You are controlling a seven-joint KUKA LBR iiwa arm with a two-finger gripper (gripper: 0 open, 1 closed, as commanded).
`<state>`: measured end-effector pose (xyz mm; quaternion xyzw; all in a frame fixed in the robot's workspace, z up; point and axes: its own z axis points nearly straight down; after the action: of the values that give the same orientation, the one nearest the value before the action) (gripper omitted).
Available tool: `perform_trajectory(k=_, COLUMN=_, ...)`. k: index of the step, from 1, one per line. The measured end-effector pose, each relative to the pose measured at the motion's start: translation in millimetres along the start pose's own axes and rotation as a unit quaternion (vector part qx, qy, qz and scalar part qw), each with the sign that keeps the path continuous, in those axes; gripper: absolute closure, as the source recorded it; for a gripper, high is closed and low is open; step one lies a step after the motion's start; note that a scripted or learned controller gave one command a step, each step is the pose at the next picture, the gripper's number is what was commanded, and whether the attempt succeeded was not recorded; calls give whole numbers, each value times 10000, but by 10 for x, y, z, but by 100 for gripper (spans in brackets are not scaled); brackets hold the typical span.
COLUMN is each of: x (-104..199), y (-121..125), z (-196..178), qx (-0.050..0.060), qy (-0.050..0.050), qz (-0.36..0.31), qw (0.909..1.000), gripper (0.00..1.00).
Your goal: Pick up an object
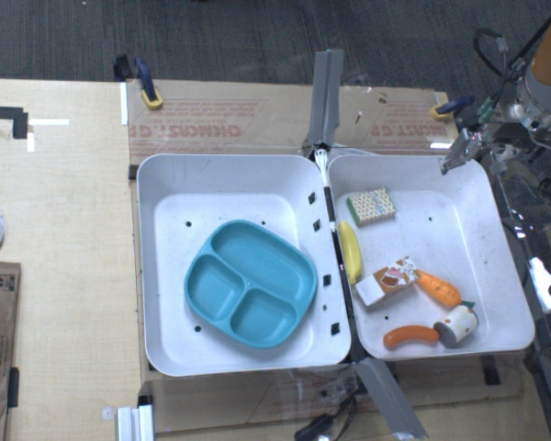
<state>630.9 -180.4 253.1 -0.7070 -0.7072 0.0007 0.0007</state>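
While the gripper (pixel 460 152) hangs over the far right corner of the right bin (pixel 496 246), whether it is open or closed cannot be told, and nothing shows in its grasp. The objects to pick lie on that bin's floor: a green-and-pink patterned sponge (pixel 371 206) toward the far left, a yellow banana (pixel 350 249) along the left wall, a small printed carton (pixel 387 282) near the middle with an orange carrot (pixel 437 288) touching its right end, an orange sausage (pixel 410 337) at the near edge, and a grey-and-white cylinder (pixel 457 324) just beside it. The left bin (pixel 156 246) holds a blue divided plate (pixel 250 284)
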Motion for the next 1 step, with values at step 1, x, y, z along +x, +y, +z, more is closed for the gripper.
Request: perform_trajectory(k=1, x=3, y=-870, z=986, qx=7, qy=2, qz=598, qw=9982, gripper=0)
